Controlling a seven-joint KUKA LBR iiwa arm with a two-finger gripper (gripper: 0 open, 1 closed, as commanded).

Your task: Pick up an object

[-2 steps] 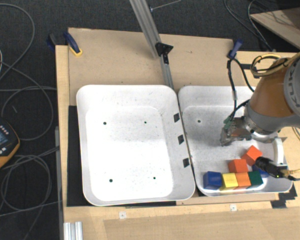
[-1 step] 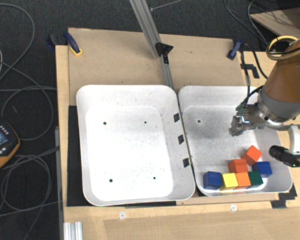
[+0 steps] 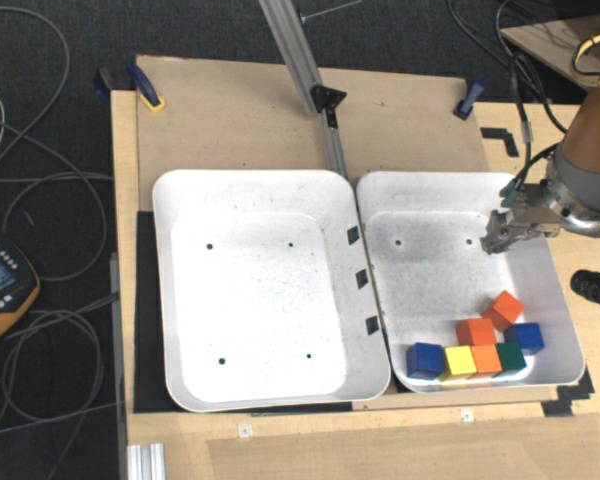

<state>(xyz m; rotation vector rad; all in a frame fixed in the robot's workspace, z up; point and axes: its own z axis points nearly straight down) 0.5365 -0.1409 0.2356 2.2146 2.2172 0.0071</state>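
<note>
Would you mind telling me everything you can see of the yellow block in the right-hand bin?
The yellow block is a small cube with a plain, matte look, lying flat in the right bin near its front wall. It sits in a tight cluster, with a blue block against its left side and an orange block against its right; another orange block lies just behind it. The gripper hangs well apart from it, further back in the bin.

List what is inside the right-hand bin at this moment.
The right bin holds a cluster of blocks in its near corner: blue block, yellow block, orange blocks, a green one partly hidden. The gripper hangs above its far side.
</note>
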